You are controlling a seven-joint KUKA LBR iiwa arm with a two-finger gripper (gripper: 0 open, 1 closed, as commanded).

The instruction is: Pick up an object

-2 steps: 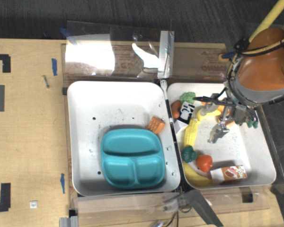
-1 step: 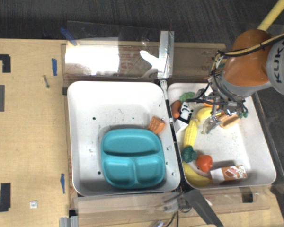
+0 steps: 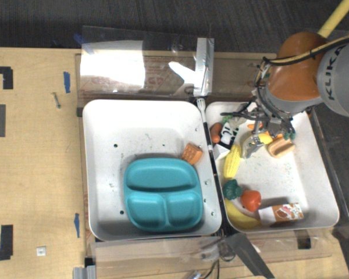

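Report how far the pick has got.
Done: the arm has reached into the right bin, and the gripper is low among the toy food, beside the corn cob and hot dog. In hand: nothing visibly lifted; the grip is hidden. Left: grasp and raise one item. The teal tray and orange piece lie in the left bin.

One fixed camera looked down at a slant from above the worktop (image 3: 29, 156), taking in both white bins (image 3: 99, 121), the arm (image 3: 314, 68) entering from the right.
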